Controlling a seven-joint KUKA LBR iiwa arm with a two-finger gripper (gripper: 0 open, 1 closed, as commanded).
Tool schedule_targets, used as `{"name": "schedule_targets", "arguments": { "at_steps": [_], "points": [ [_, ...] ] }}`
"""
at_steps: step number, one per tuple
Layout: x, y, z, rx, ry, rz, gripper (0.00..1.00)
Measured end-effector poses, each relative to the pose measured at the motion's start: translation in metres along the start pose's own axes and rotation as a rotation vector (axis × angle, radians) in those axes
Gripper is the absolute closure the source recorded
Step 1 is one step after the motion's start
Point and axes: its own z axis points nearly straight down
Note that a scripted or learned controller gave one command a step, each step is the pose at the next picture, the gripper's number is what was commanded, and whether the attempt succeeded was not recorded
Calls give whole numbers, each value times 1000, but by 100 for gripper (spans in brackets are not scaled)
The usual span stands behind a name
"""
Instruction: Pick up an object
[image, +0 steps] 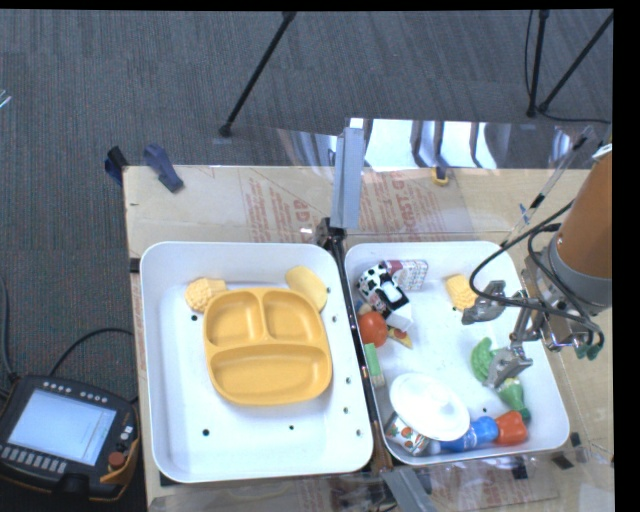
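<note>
Two shallow white bins sit side by side on a bench, seen from above at a slant. The left bin (170, 420) holds a yellow divided tray (267, 345), with a small yellow toy (204, 293) at its upper left corner and a pale yellow piece (308, 286) at its upper right.

The right bin (450, 255) holds the clutter. A black-and-white toy (380, 288) lies near the top left, with a red ball (373, 328) just below it. A small yellow item (459, 291) lies near the top middle. A white bowl (429, 407) rests upside down at the bottom, beside blue (483, 432) and orange (511, 428) pieces. A green toy (484, 359) lies toward the right side.

The arm (590, 235) reaches in from the right, its orange band at the frame edge. The gripper (497, 340) hangs over the right bin with its two fingers spread apart and nothing between them. One fingertip is near the yellow item; the other is just beside the green toy.

This looks like the approach step: no object is held yet. The green toy seems the likeliest target, sitting close under the lower finger. The next move calls for centring the fingers over it, descending, then closing. The bin wall and the nearby orange piece leave little room, so a misaligned descent could push the toy aside.
</note>
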Motion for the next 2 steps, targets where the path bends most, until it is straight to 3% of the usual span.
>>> {"name": "schedule_targets", "arguments": {
  "at_steps": [1,2],
  "points": [
    [-17,-48,106,-1,7,209,0],
    [-36,-47,161,1,-5,334,0]
  ]
}}
